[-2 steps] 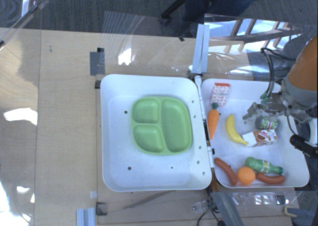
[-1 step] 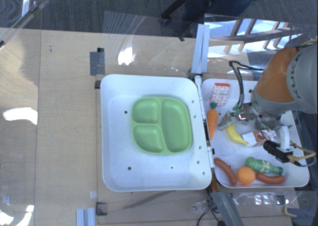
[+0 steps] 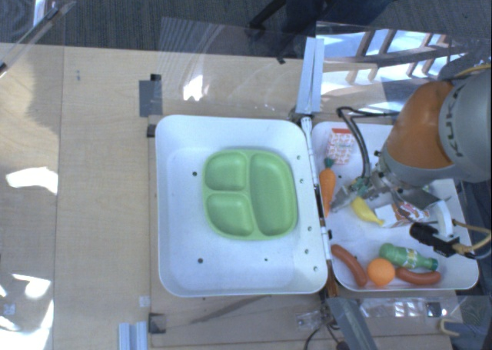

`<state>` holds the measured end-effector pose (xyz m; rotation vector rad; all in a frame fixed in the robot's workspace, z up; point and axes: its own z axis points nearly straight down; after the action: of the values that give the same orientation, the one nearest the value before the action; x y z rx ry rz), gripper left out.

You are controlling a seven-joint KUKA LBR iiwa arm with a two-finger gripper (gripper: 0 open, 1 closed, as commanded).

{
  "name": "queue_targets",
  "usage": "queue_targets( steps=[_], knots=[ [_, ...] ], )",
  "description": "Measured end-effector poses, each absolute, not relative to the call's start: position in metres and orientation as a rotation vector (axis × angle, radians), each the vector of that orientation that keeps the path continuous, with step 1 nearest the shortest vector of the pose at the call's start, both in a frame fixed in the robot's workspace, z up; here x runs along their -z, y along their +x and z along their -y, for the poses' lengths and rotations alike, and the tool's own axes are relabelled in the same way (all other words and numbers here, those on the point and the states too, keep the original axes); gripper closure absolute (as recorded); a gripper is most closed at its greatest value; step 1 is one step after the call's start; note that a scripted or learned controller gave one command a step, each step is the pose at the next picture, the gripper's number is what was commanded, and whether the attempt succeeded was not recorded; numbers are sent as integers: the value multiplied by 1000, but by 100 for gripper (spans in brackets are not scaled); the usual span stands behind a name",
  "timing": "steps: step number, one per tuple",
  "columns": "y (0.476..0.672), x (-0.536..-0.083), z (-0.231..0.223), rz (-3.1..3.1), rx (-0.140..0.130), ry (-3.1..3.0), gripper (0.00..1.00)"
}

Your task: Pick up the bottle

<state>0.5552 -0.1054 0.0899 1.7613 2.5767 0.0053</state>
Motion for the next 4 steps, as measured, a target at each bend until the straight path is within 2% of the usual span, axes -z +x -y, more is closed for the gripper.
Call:
queue_targets(
  steps=[1, 2, 3, 4],
  knots=[
    [493, -91, 100, -2635, -3, 1661, 0],
    [578, -88, 134, -2592, -8, 1750, 0],
    [493, -90, 92, -2791, -11, 1400, 0],
    [566, -89, 109, -2340, -11, 2079, 0]
  ],
)
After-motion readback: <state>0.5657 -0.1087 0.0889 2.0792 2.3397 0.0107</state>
